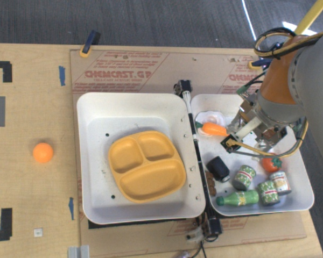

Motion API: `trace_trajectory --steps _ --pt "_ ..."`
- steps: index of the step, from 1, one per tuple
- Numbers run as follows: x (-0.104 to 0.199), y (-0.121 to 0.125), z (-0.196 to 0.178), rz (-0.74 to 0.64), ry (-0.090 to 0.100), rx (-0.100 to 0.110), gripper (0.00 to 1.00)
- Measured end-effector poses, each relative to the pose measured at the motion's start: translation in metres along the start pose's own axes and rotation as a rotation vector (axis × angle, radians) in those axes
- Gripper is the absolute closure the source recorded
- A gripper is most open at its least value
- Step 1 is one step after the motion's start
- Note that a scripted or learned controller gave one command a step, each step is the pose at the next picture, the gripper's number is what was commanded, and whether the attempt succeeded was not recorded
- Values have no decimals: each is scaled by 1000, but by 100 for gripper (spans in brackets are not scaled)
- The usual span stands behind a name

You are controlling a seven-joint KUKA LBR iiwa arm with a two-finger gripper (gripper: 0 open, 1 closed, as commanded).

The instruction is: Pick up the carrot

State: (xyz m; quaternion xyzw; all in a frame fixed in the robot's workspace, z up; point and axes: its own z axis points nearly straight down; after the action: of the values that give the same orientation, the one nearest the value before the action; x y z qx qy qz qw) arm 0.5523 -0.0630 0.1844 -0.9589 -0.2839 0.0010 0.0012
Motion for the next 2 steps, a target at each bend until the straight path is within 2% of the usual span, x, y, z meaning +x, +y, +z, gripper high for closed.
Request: trace_trajectory --steps 1,2 --pt "64 -46 0 176 1 -1 0" --pt "27 3 0 253 0 -1 0"
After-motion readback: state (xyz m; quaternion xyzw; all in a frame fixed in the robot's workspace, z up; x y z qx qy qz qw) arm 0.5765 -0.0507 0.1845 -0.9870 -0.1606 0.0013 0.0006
